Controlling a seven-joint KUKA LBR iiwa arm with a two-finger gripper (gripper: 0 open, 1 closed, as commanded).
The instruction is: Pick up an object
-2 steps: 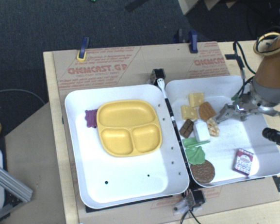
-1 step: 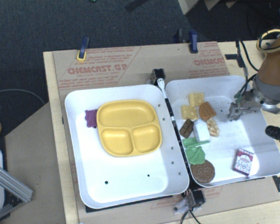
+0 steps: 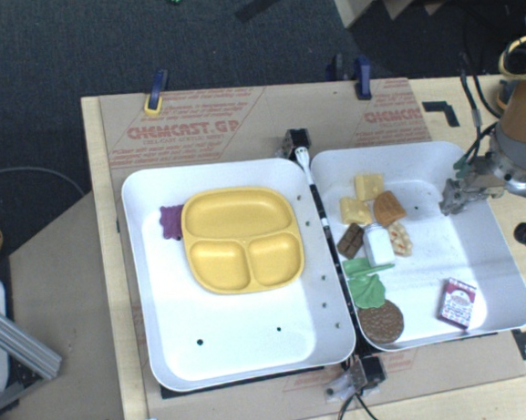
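In the right bin lies a cluster of small toy foods: a pale yellow piece, a tan cheese wedge, a brown bread-like piece, a dark brown block, a white bottle, a green leaf and a round brown cookie. A small red and white box rests near the bin's front right corner. My gripper hangs over the right bin's far right side, apart from all of these. Nothing shows between its fingers.
The left bin holds a yellow divided plate with a purple object at its left edge. Cardboard lies under both bins, held by clamps at the back. Cables run near the right edge.
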